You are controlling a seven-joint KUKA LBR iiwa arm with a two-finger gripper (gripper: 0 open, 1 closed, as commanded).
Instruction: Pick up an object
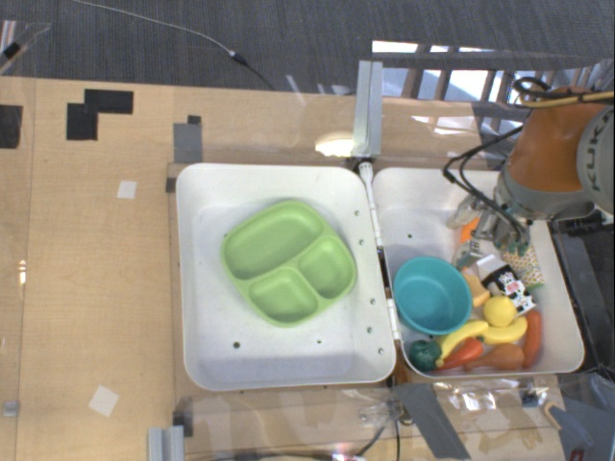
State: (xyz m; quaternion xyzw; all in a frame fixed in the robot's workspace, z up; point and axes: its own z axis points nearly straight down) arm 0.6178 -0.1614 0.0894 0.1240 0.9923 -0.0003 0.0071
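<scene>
Camera view: gripper (pixel 488 230) low over the right bin (pixel 413 195), at the upper edge of the toy pile; whether it is parted or clenched I cannot tell. Candidate objects, a teal bowl (pixel 432 296) and yellow toy (pixel 500 311), sit just below it. Best approach, in my judgement: descend vertically onto one isolated piece, avoiding the bowl rim and the bin wall.

A pale wooden bench (pixel 86 286) fills most of the frame, with black square markers (pixel 99 111) at its upper left and small pale tags stuck here and there. Beyond it, along the top, runs dark grey carpet (pixel 288 17) with a thin cable (pixel 144 19) trailing across. A metal post (pixel 368 109) stands at upper centre.
</scene>
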